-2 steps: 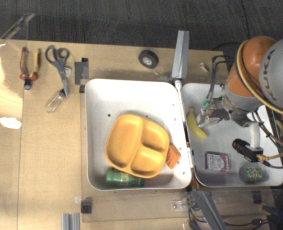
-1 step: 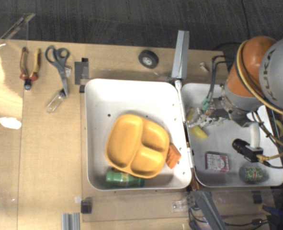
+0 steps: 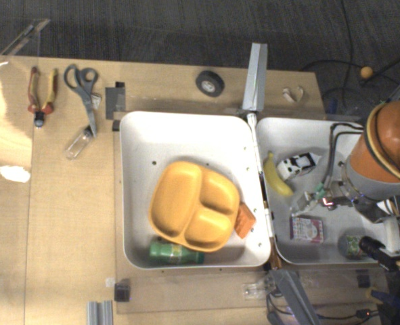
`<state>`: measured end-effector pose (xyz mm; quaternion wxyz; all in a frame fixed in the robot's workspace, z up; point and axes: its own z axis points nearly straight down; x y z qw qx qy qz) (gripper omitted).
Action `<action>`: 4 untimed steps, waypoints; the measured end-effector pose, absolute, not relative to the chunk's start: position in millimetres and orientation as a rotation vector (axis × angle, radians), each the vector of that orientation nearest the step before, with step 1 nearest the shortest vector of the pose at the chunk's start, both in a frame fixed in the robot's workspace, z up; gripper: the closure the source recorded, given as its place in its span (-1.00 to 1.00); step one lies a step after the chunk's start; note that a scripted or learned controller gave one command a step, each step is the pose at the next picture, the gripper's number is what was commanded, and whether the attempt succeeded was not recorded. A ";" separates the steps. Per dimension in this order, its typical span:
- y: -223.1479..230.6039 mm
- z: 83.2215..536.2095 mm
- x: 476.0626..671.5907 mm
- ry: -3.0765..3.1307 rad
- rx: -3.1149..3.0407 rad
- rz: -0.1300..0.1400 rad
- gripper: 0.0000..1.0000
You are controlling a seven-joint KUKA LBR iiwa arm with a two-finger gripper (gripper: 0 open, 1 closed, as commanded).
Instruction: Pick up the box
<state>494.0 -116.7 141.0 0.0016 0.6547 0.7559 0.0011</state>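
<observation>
The box [image 3: 306, 228] is a small flat pack with a purple and white face, lying in the right bin [image 3: 281, 131] near its front wall. My gripper [image 3: 325, 198] hangs low over the right bin, just behind and slightly right of the box, with wires around it. Nothing shows held in it. The grey arm with its orange band [image 3: 389, 139] reaches in from the right and hides the right part of that bin.
In the right bin a banana [image 3: 276, 176] lies by the left wall, a white and black item [image 3: 298, 165] sits behind the gripper, and a dark round thing [image 3: 352, 244] rests front right. The left bin [image 3: 135, 181] holds a yellow divided plate [image 3: 194, 205], a green can [image 3: 174, 252] and an orange piece [image 3: 244, 221].
</observation>
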 end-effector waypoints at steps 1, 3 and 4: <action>-100.2 89.6 491.1 2.388 2.023 0.012 -1.00; -50.8 185.6 489.3 2.738 1.527 0.006 1.00; -126.1 222.4 489.2 2.927 1.117 0.002 1.00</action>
